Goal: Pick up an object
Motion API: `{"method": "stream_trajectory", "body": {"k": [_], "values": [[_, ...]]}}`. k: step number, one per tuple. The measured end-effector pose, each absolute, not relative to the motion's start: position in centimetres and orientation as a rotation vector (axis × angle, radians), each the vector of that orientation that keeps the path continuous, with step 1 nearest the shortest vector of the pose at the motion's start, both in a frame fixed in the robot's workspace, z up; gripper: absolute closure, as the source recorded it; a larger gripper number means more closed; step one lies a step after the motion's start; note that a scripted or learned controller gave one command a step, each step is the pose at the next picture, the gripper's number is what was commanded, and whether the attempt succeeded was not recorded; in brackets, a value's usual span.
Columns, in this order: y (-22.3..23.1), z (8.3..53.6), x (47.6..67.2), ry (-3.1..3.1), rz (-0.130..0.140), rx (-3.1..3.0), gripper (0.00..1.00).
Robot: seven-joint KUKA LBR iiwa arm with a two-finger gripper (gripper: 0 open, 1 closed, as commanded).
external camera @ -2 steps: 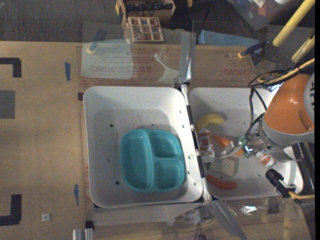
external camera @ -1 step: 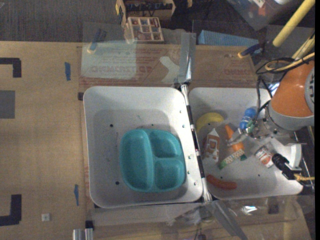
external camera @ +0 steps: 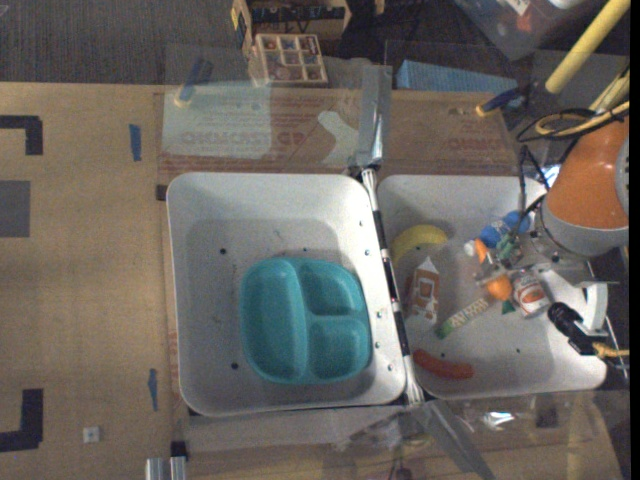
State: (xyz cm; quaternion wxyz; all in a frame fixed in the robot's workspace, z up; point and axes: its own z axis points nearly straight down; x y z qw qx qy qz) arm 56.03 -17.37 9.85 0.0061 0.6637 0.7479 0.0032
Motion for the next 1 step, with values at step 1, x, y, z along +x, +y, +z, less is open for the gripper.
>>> {"method": "stream_trajectory", "body": {"k": [1], "values": [[-8.81,18.57,58.25,2.487,0.003,1.913,1.00]]}}
